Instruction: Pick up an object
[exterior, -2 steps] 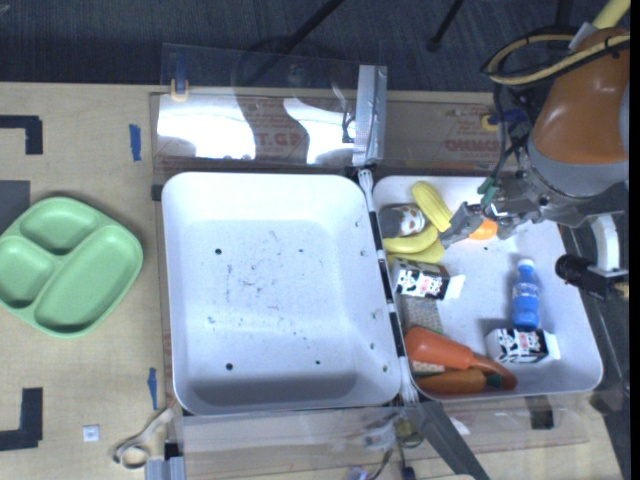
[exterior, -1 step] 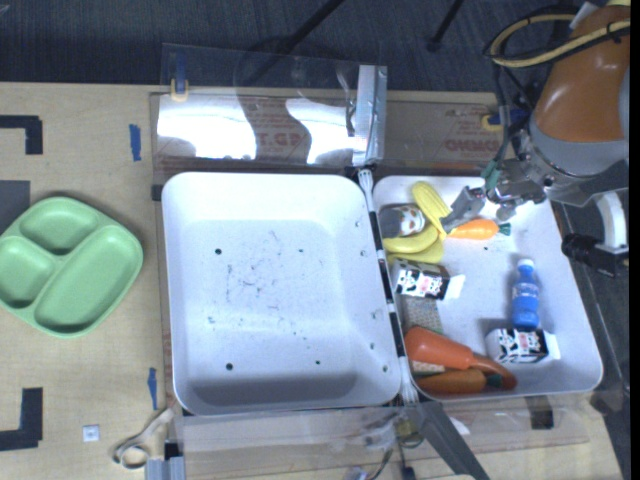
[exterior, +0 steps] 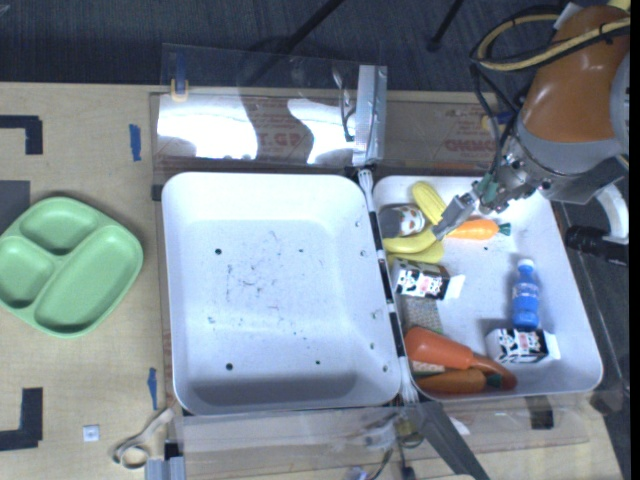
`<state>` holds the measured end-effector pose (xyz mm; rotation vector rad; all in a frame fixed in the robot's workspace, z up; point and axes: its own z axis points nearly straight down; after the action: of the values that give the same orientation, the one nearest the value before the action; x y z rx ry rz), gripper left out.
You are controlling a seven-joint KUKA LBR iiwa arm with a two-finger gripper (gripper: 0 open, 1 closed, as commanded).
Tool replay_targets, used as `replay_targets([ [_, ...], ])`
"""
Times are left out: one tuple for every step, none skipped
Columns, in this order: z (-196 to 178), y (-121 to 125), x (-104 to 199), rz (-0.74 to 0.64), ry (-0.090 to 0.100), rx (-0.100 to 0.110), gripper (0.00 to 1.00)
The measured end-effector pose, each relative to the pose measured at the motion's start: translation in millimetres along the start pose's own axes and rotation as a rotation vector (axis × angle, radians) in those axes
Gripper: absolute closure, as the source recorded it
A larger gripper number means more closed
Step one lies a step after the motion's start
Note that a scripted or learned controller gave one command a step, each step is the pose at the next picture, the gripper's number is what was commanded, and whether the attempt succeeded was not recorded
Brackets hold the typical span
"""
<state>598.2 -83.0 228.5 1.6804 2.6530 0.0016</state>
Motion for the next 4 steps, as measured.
replay_targets([
  [-82.2,37.2,-19.7,0.139,-0.002,-0.001,0.00],
  [18.2,45.3,-65.8,0.045,-0.001,-0.001,0.00],
  [107.0,29.9,-98.8,0.001,-0.002,-0.001,0.00],
  [142.3,19.6,-105.8,-0.162,0.009,0.014,0.00],
])
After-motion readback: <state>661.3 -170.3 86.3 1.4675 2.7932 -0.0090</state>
